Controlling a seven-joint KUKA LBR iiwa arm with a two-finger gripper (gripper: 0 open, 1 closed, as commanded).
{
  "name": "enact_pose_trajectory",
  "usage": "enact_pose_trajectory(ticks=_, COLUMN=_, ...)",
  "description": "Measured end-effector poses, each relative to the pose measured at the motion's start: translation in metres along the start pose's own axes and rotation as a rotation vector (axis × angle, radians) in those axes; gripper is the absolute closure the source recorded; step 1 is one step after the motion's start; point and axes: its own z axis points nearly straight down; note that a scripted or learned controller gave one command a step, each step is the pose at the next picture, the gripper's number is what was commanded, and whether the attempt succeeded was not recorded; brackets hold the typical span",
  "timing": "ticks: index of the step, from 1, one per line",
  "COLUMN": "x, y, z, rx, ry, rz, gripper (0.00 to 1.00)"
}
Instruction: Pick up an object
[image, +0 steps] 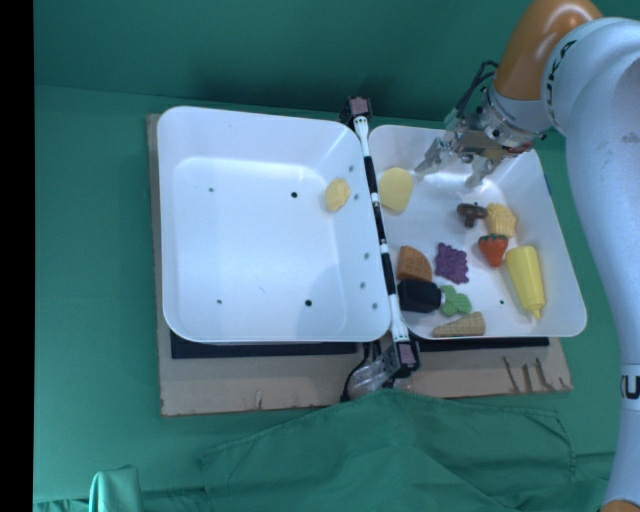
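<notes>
High fixed camera, slanting down, both bins (180, 300)

No readable text, label, brand, number or sign shows on anything.

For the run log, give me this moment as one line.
gripper: open, nothing held | above right bin | left bin: yellow piece
</notes>
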Motion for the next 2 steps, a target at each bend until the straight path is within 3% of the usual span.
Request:
enact_pose_trajectory(ticks=1, x=-0.0017, y=0.0025, z=-0.0109, rx=-0.008, ry=-0.004, rz=0.002, gripper=1.00)
enact_pose_trajectory(ticks=2, x=0.0009, y=-0.0019, z=-0.0085, rx=-0.007, ry=-0.004, rz=0.002, gripper=1.00)
